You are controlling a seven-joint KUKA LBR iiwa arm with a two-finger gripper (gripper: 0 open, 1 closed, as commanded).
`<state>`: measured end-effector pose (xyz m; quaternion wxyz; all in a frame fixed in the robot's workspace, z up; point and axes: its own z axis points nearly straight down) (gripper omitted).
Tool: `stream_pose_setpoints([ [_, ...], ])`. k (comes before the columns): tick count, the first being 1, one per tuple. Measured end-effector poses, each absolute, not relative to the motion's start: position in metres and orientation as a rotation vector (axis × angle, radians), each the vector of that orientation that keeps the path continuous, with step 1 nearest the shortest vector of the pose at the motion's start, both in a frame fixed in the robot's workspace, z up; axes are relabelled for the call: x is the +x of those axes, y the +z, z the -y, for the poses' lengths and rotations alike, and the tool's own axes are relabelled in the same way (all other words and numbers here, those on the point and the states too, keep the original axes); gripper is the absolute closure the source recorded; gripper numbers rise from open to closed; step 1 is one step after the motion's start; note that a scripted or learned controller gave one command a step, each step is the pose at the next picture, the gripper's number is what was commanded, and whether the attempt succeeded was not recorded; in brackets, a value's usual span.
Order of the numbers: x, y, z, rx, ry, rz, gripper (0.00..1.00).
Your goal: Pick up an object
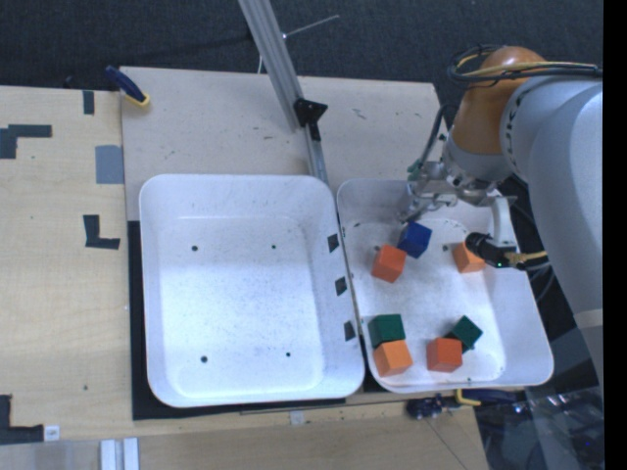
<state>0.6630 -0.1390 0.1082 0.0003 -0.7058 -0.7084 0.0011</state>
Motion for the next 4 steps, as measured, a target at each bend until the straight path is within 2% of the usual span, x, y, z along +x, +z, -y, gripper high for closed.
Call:
stream_pose_setpoints([
  [1,0.658,0.168,0.144,-2.223,-0.004,2.226,1.0],
  [2,0.664,0.212,0.142,-2.222,-0.004,2.226,1.0],
  [3,0.661,0.276,0.14,-2.223,-0.006,2.228,1.0],
  [4,0.662,0.301,0.14,-2.22,-0.003,2.225,1.0],
])
